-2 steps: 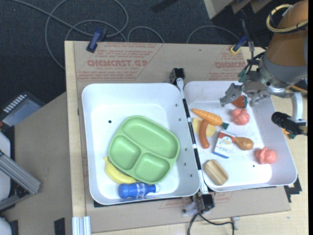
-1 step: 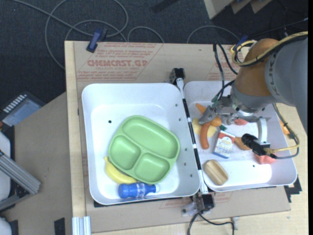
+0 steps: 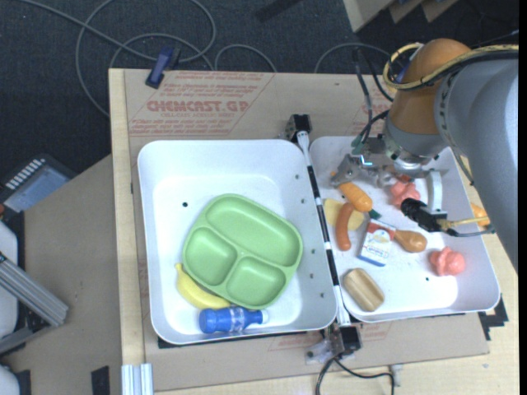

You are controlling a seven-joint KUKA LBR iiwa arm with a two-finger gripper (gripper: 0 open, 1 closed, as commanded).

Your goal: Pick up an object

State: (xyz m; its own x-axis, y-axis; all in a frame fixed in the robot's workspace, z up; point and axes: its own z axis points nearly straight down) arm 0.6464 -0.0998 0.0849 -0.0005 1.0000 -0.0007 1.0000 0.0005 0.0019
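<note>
A bottle and banana lie at the left bin's near edge, under a green tray. In the right bin, bread sits near-left, a carton centrally, a carrot beyond. The gripper hangs over the far edge, its fingers' state unclear.

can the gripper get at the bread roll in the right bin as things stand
Probably yes. The bread roll lies alone near the front of the right bin, nothing on top of it, and the gripper hangs over the same bin's far end.
</note>
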